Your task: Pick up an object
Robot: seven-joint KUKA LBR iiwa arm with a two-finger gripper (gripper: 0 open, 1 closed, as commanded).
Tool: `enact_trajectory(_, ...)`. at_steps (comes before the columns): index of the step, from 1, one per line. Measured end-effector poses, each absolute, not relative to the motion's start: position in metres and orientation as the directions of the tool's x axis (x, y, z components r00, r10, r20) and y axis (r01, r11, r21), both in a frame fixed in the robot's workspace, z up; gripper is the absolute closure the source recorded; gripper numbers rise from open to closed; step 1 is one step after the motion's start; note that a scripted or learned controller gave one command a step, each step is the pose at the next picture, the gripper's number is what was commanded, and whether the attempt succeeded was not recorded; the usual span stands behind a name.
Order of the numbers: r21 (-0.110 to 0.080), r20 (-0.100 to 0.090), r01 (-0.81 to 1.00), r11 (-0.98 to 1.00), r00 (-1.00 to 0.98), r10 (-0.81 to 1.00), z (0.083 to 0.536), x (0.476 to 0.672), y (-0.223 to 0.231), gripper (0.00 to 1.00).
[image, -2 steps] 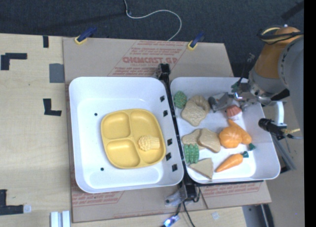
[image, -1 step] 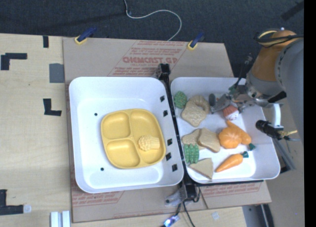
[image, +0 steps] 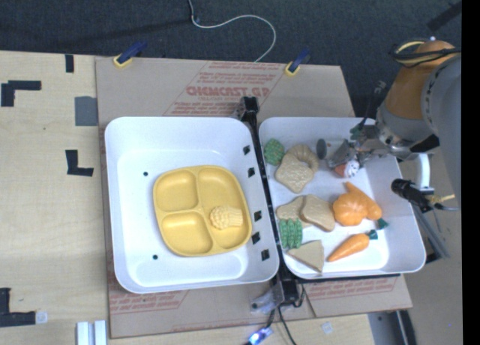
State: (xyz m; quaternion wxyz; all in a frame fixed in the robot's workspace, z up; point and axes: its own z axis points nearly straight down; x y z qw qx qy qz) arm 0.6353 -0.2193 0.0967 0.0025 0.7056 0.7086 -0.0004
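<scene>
My gripper reaches in from the right and hangs low over the far part of the right bin. A small red and white piece lies right beside its tip; whether it is held is unclear. To the left of the gripper sits a tan bread-like lump with a green piece beyond it. An orange pumpkin-like toy lies just in front of the gripper.
The right bin also holds tan bread slices, a carrot, a green leafy piece and a pale wedge. In the left bin a yellow divided plate bears a corn cob.
</scene>
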Motion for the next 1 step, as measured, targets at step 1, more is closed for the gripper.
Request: enact_trajectory(1,0.004,-0.001,1.0,0.002,-0.002,1.0,0.1442,0.6418,-0.2113,1.0)
